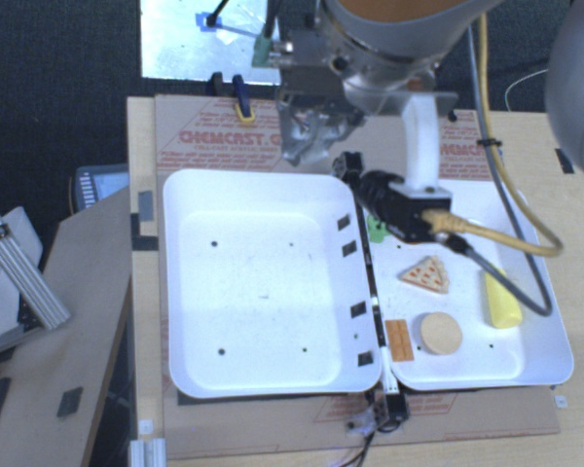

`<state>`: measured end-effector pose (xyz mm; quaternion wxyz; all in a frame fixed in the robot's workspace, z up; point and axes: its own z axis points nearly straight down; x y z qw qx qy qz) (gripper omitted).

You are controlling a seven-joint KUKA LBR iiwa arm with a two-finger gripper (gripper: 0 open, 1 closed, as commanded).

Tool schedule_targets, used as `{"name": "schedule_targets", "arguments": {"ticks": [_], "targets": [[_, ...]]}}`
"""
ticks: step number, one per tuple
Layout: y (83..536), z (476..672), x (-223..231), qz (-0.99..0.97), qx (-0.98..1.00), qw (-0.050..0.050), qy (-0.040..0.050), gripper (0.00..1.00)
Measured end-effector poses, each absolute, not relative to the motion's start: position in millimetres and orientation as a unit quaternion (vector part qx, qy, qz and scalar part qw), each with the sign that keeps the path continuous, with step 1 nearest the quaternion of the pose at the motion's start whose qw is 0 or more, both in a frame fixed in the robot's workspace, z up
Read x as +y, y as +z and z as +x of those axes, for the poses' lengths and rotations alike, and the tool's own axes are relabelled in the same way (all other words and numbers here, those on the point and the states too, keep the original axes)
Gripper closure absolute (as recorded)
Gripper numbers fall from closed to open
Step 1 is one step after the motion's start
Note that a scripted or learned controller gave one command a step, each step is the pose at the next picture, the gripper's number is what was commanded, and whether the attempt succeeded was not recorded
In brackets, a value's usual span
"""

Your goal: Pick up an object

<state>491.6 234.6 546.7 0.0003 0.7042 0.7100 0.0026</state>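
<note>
My end effector (308, 140) hung near left bin's (172, 290) 1 o'clock rim; grip state unclear. Disc (440, 333), wedge (425, 274) lay in right bin (530, 358). Judged best: shift toward 4 o'clock, centre over disc, descend straight.

Even, bright overhead light; the white bins (263, 290) glare slightly, shadows are soft, and the near arm (399, 8) is blurred.

The grey, orange-banded arm (394, 52) reaches in, its tool (307, 142) pointing downward.
</note>
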Motion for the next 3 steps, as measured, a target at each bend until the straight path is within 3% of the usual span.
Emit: {"name": "schedule_targets", "arguments": {"ticks": [1, 2, 3], "targets": [[408, 526.9, 234, 0.707, 0.707, -0.002, -0.0061, 1.00], [412, 604.3, 233, 0.707, 0.707, 0.001, 0.0015, 1.00], [512, 538.8, 235, 0.705, 0.710, 0.001, 0.0055, 1.00]]}}
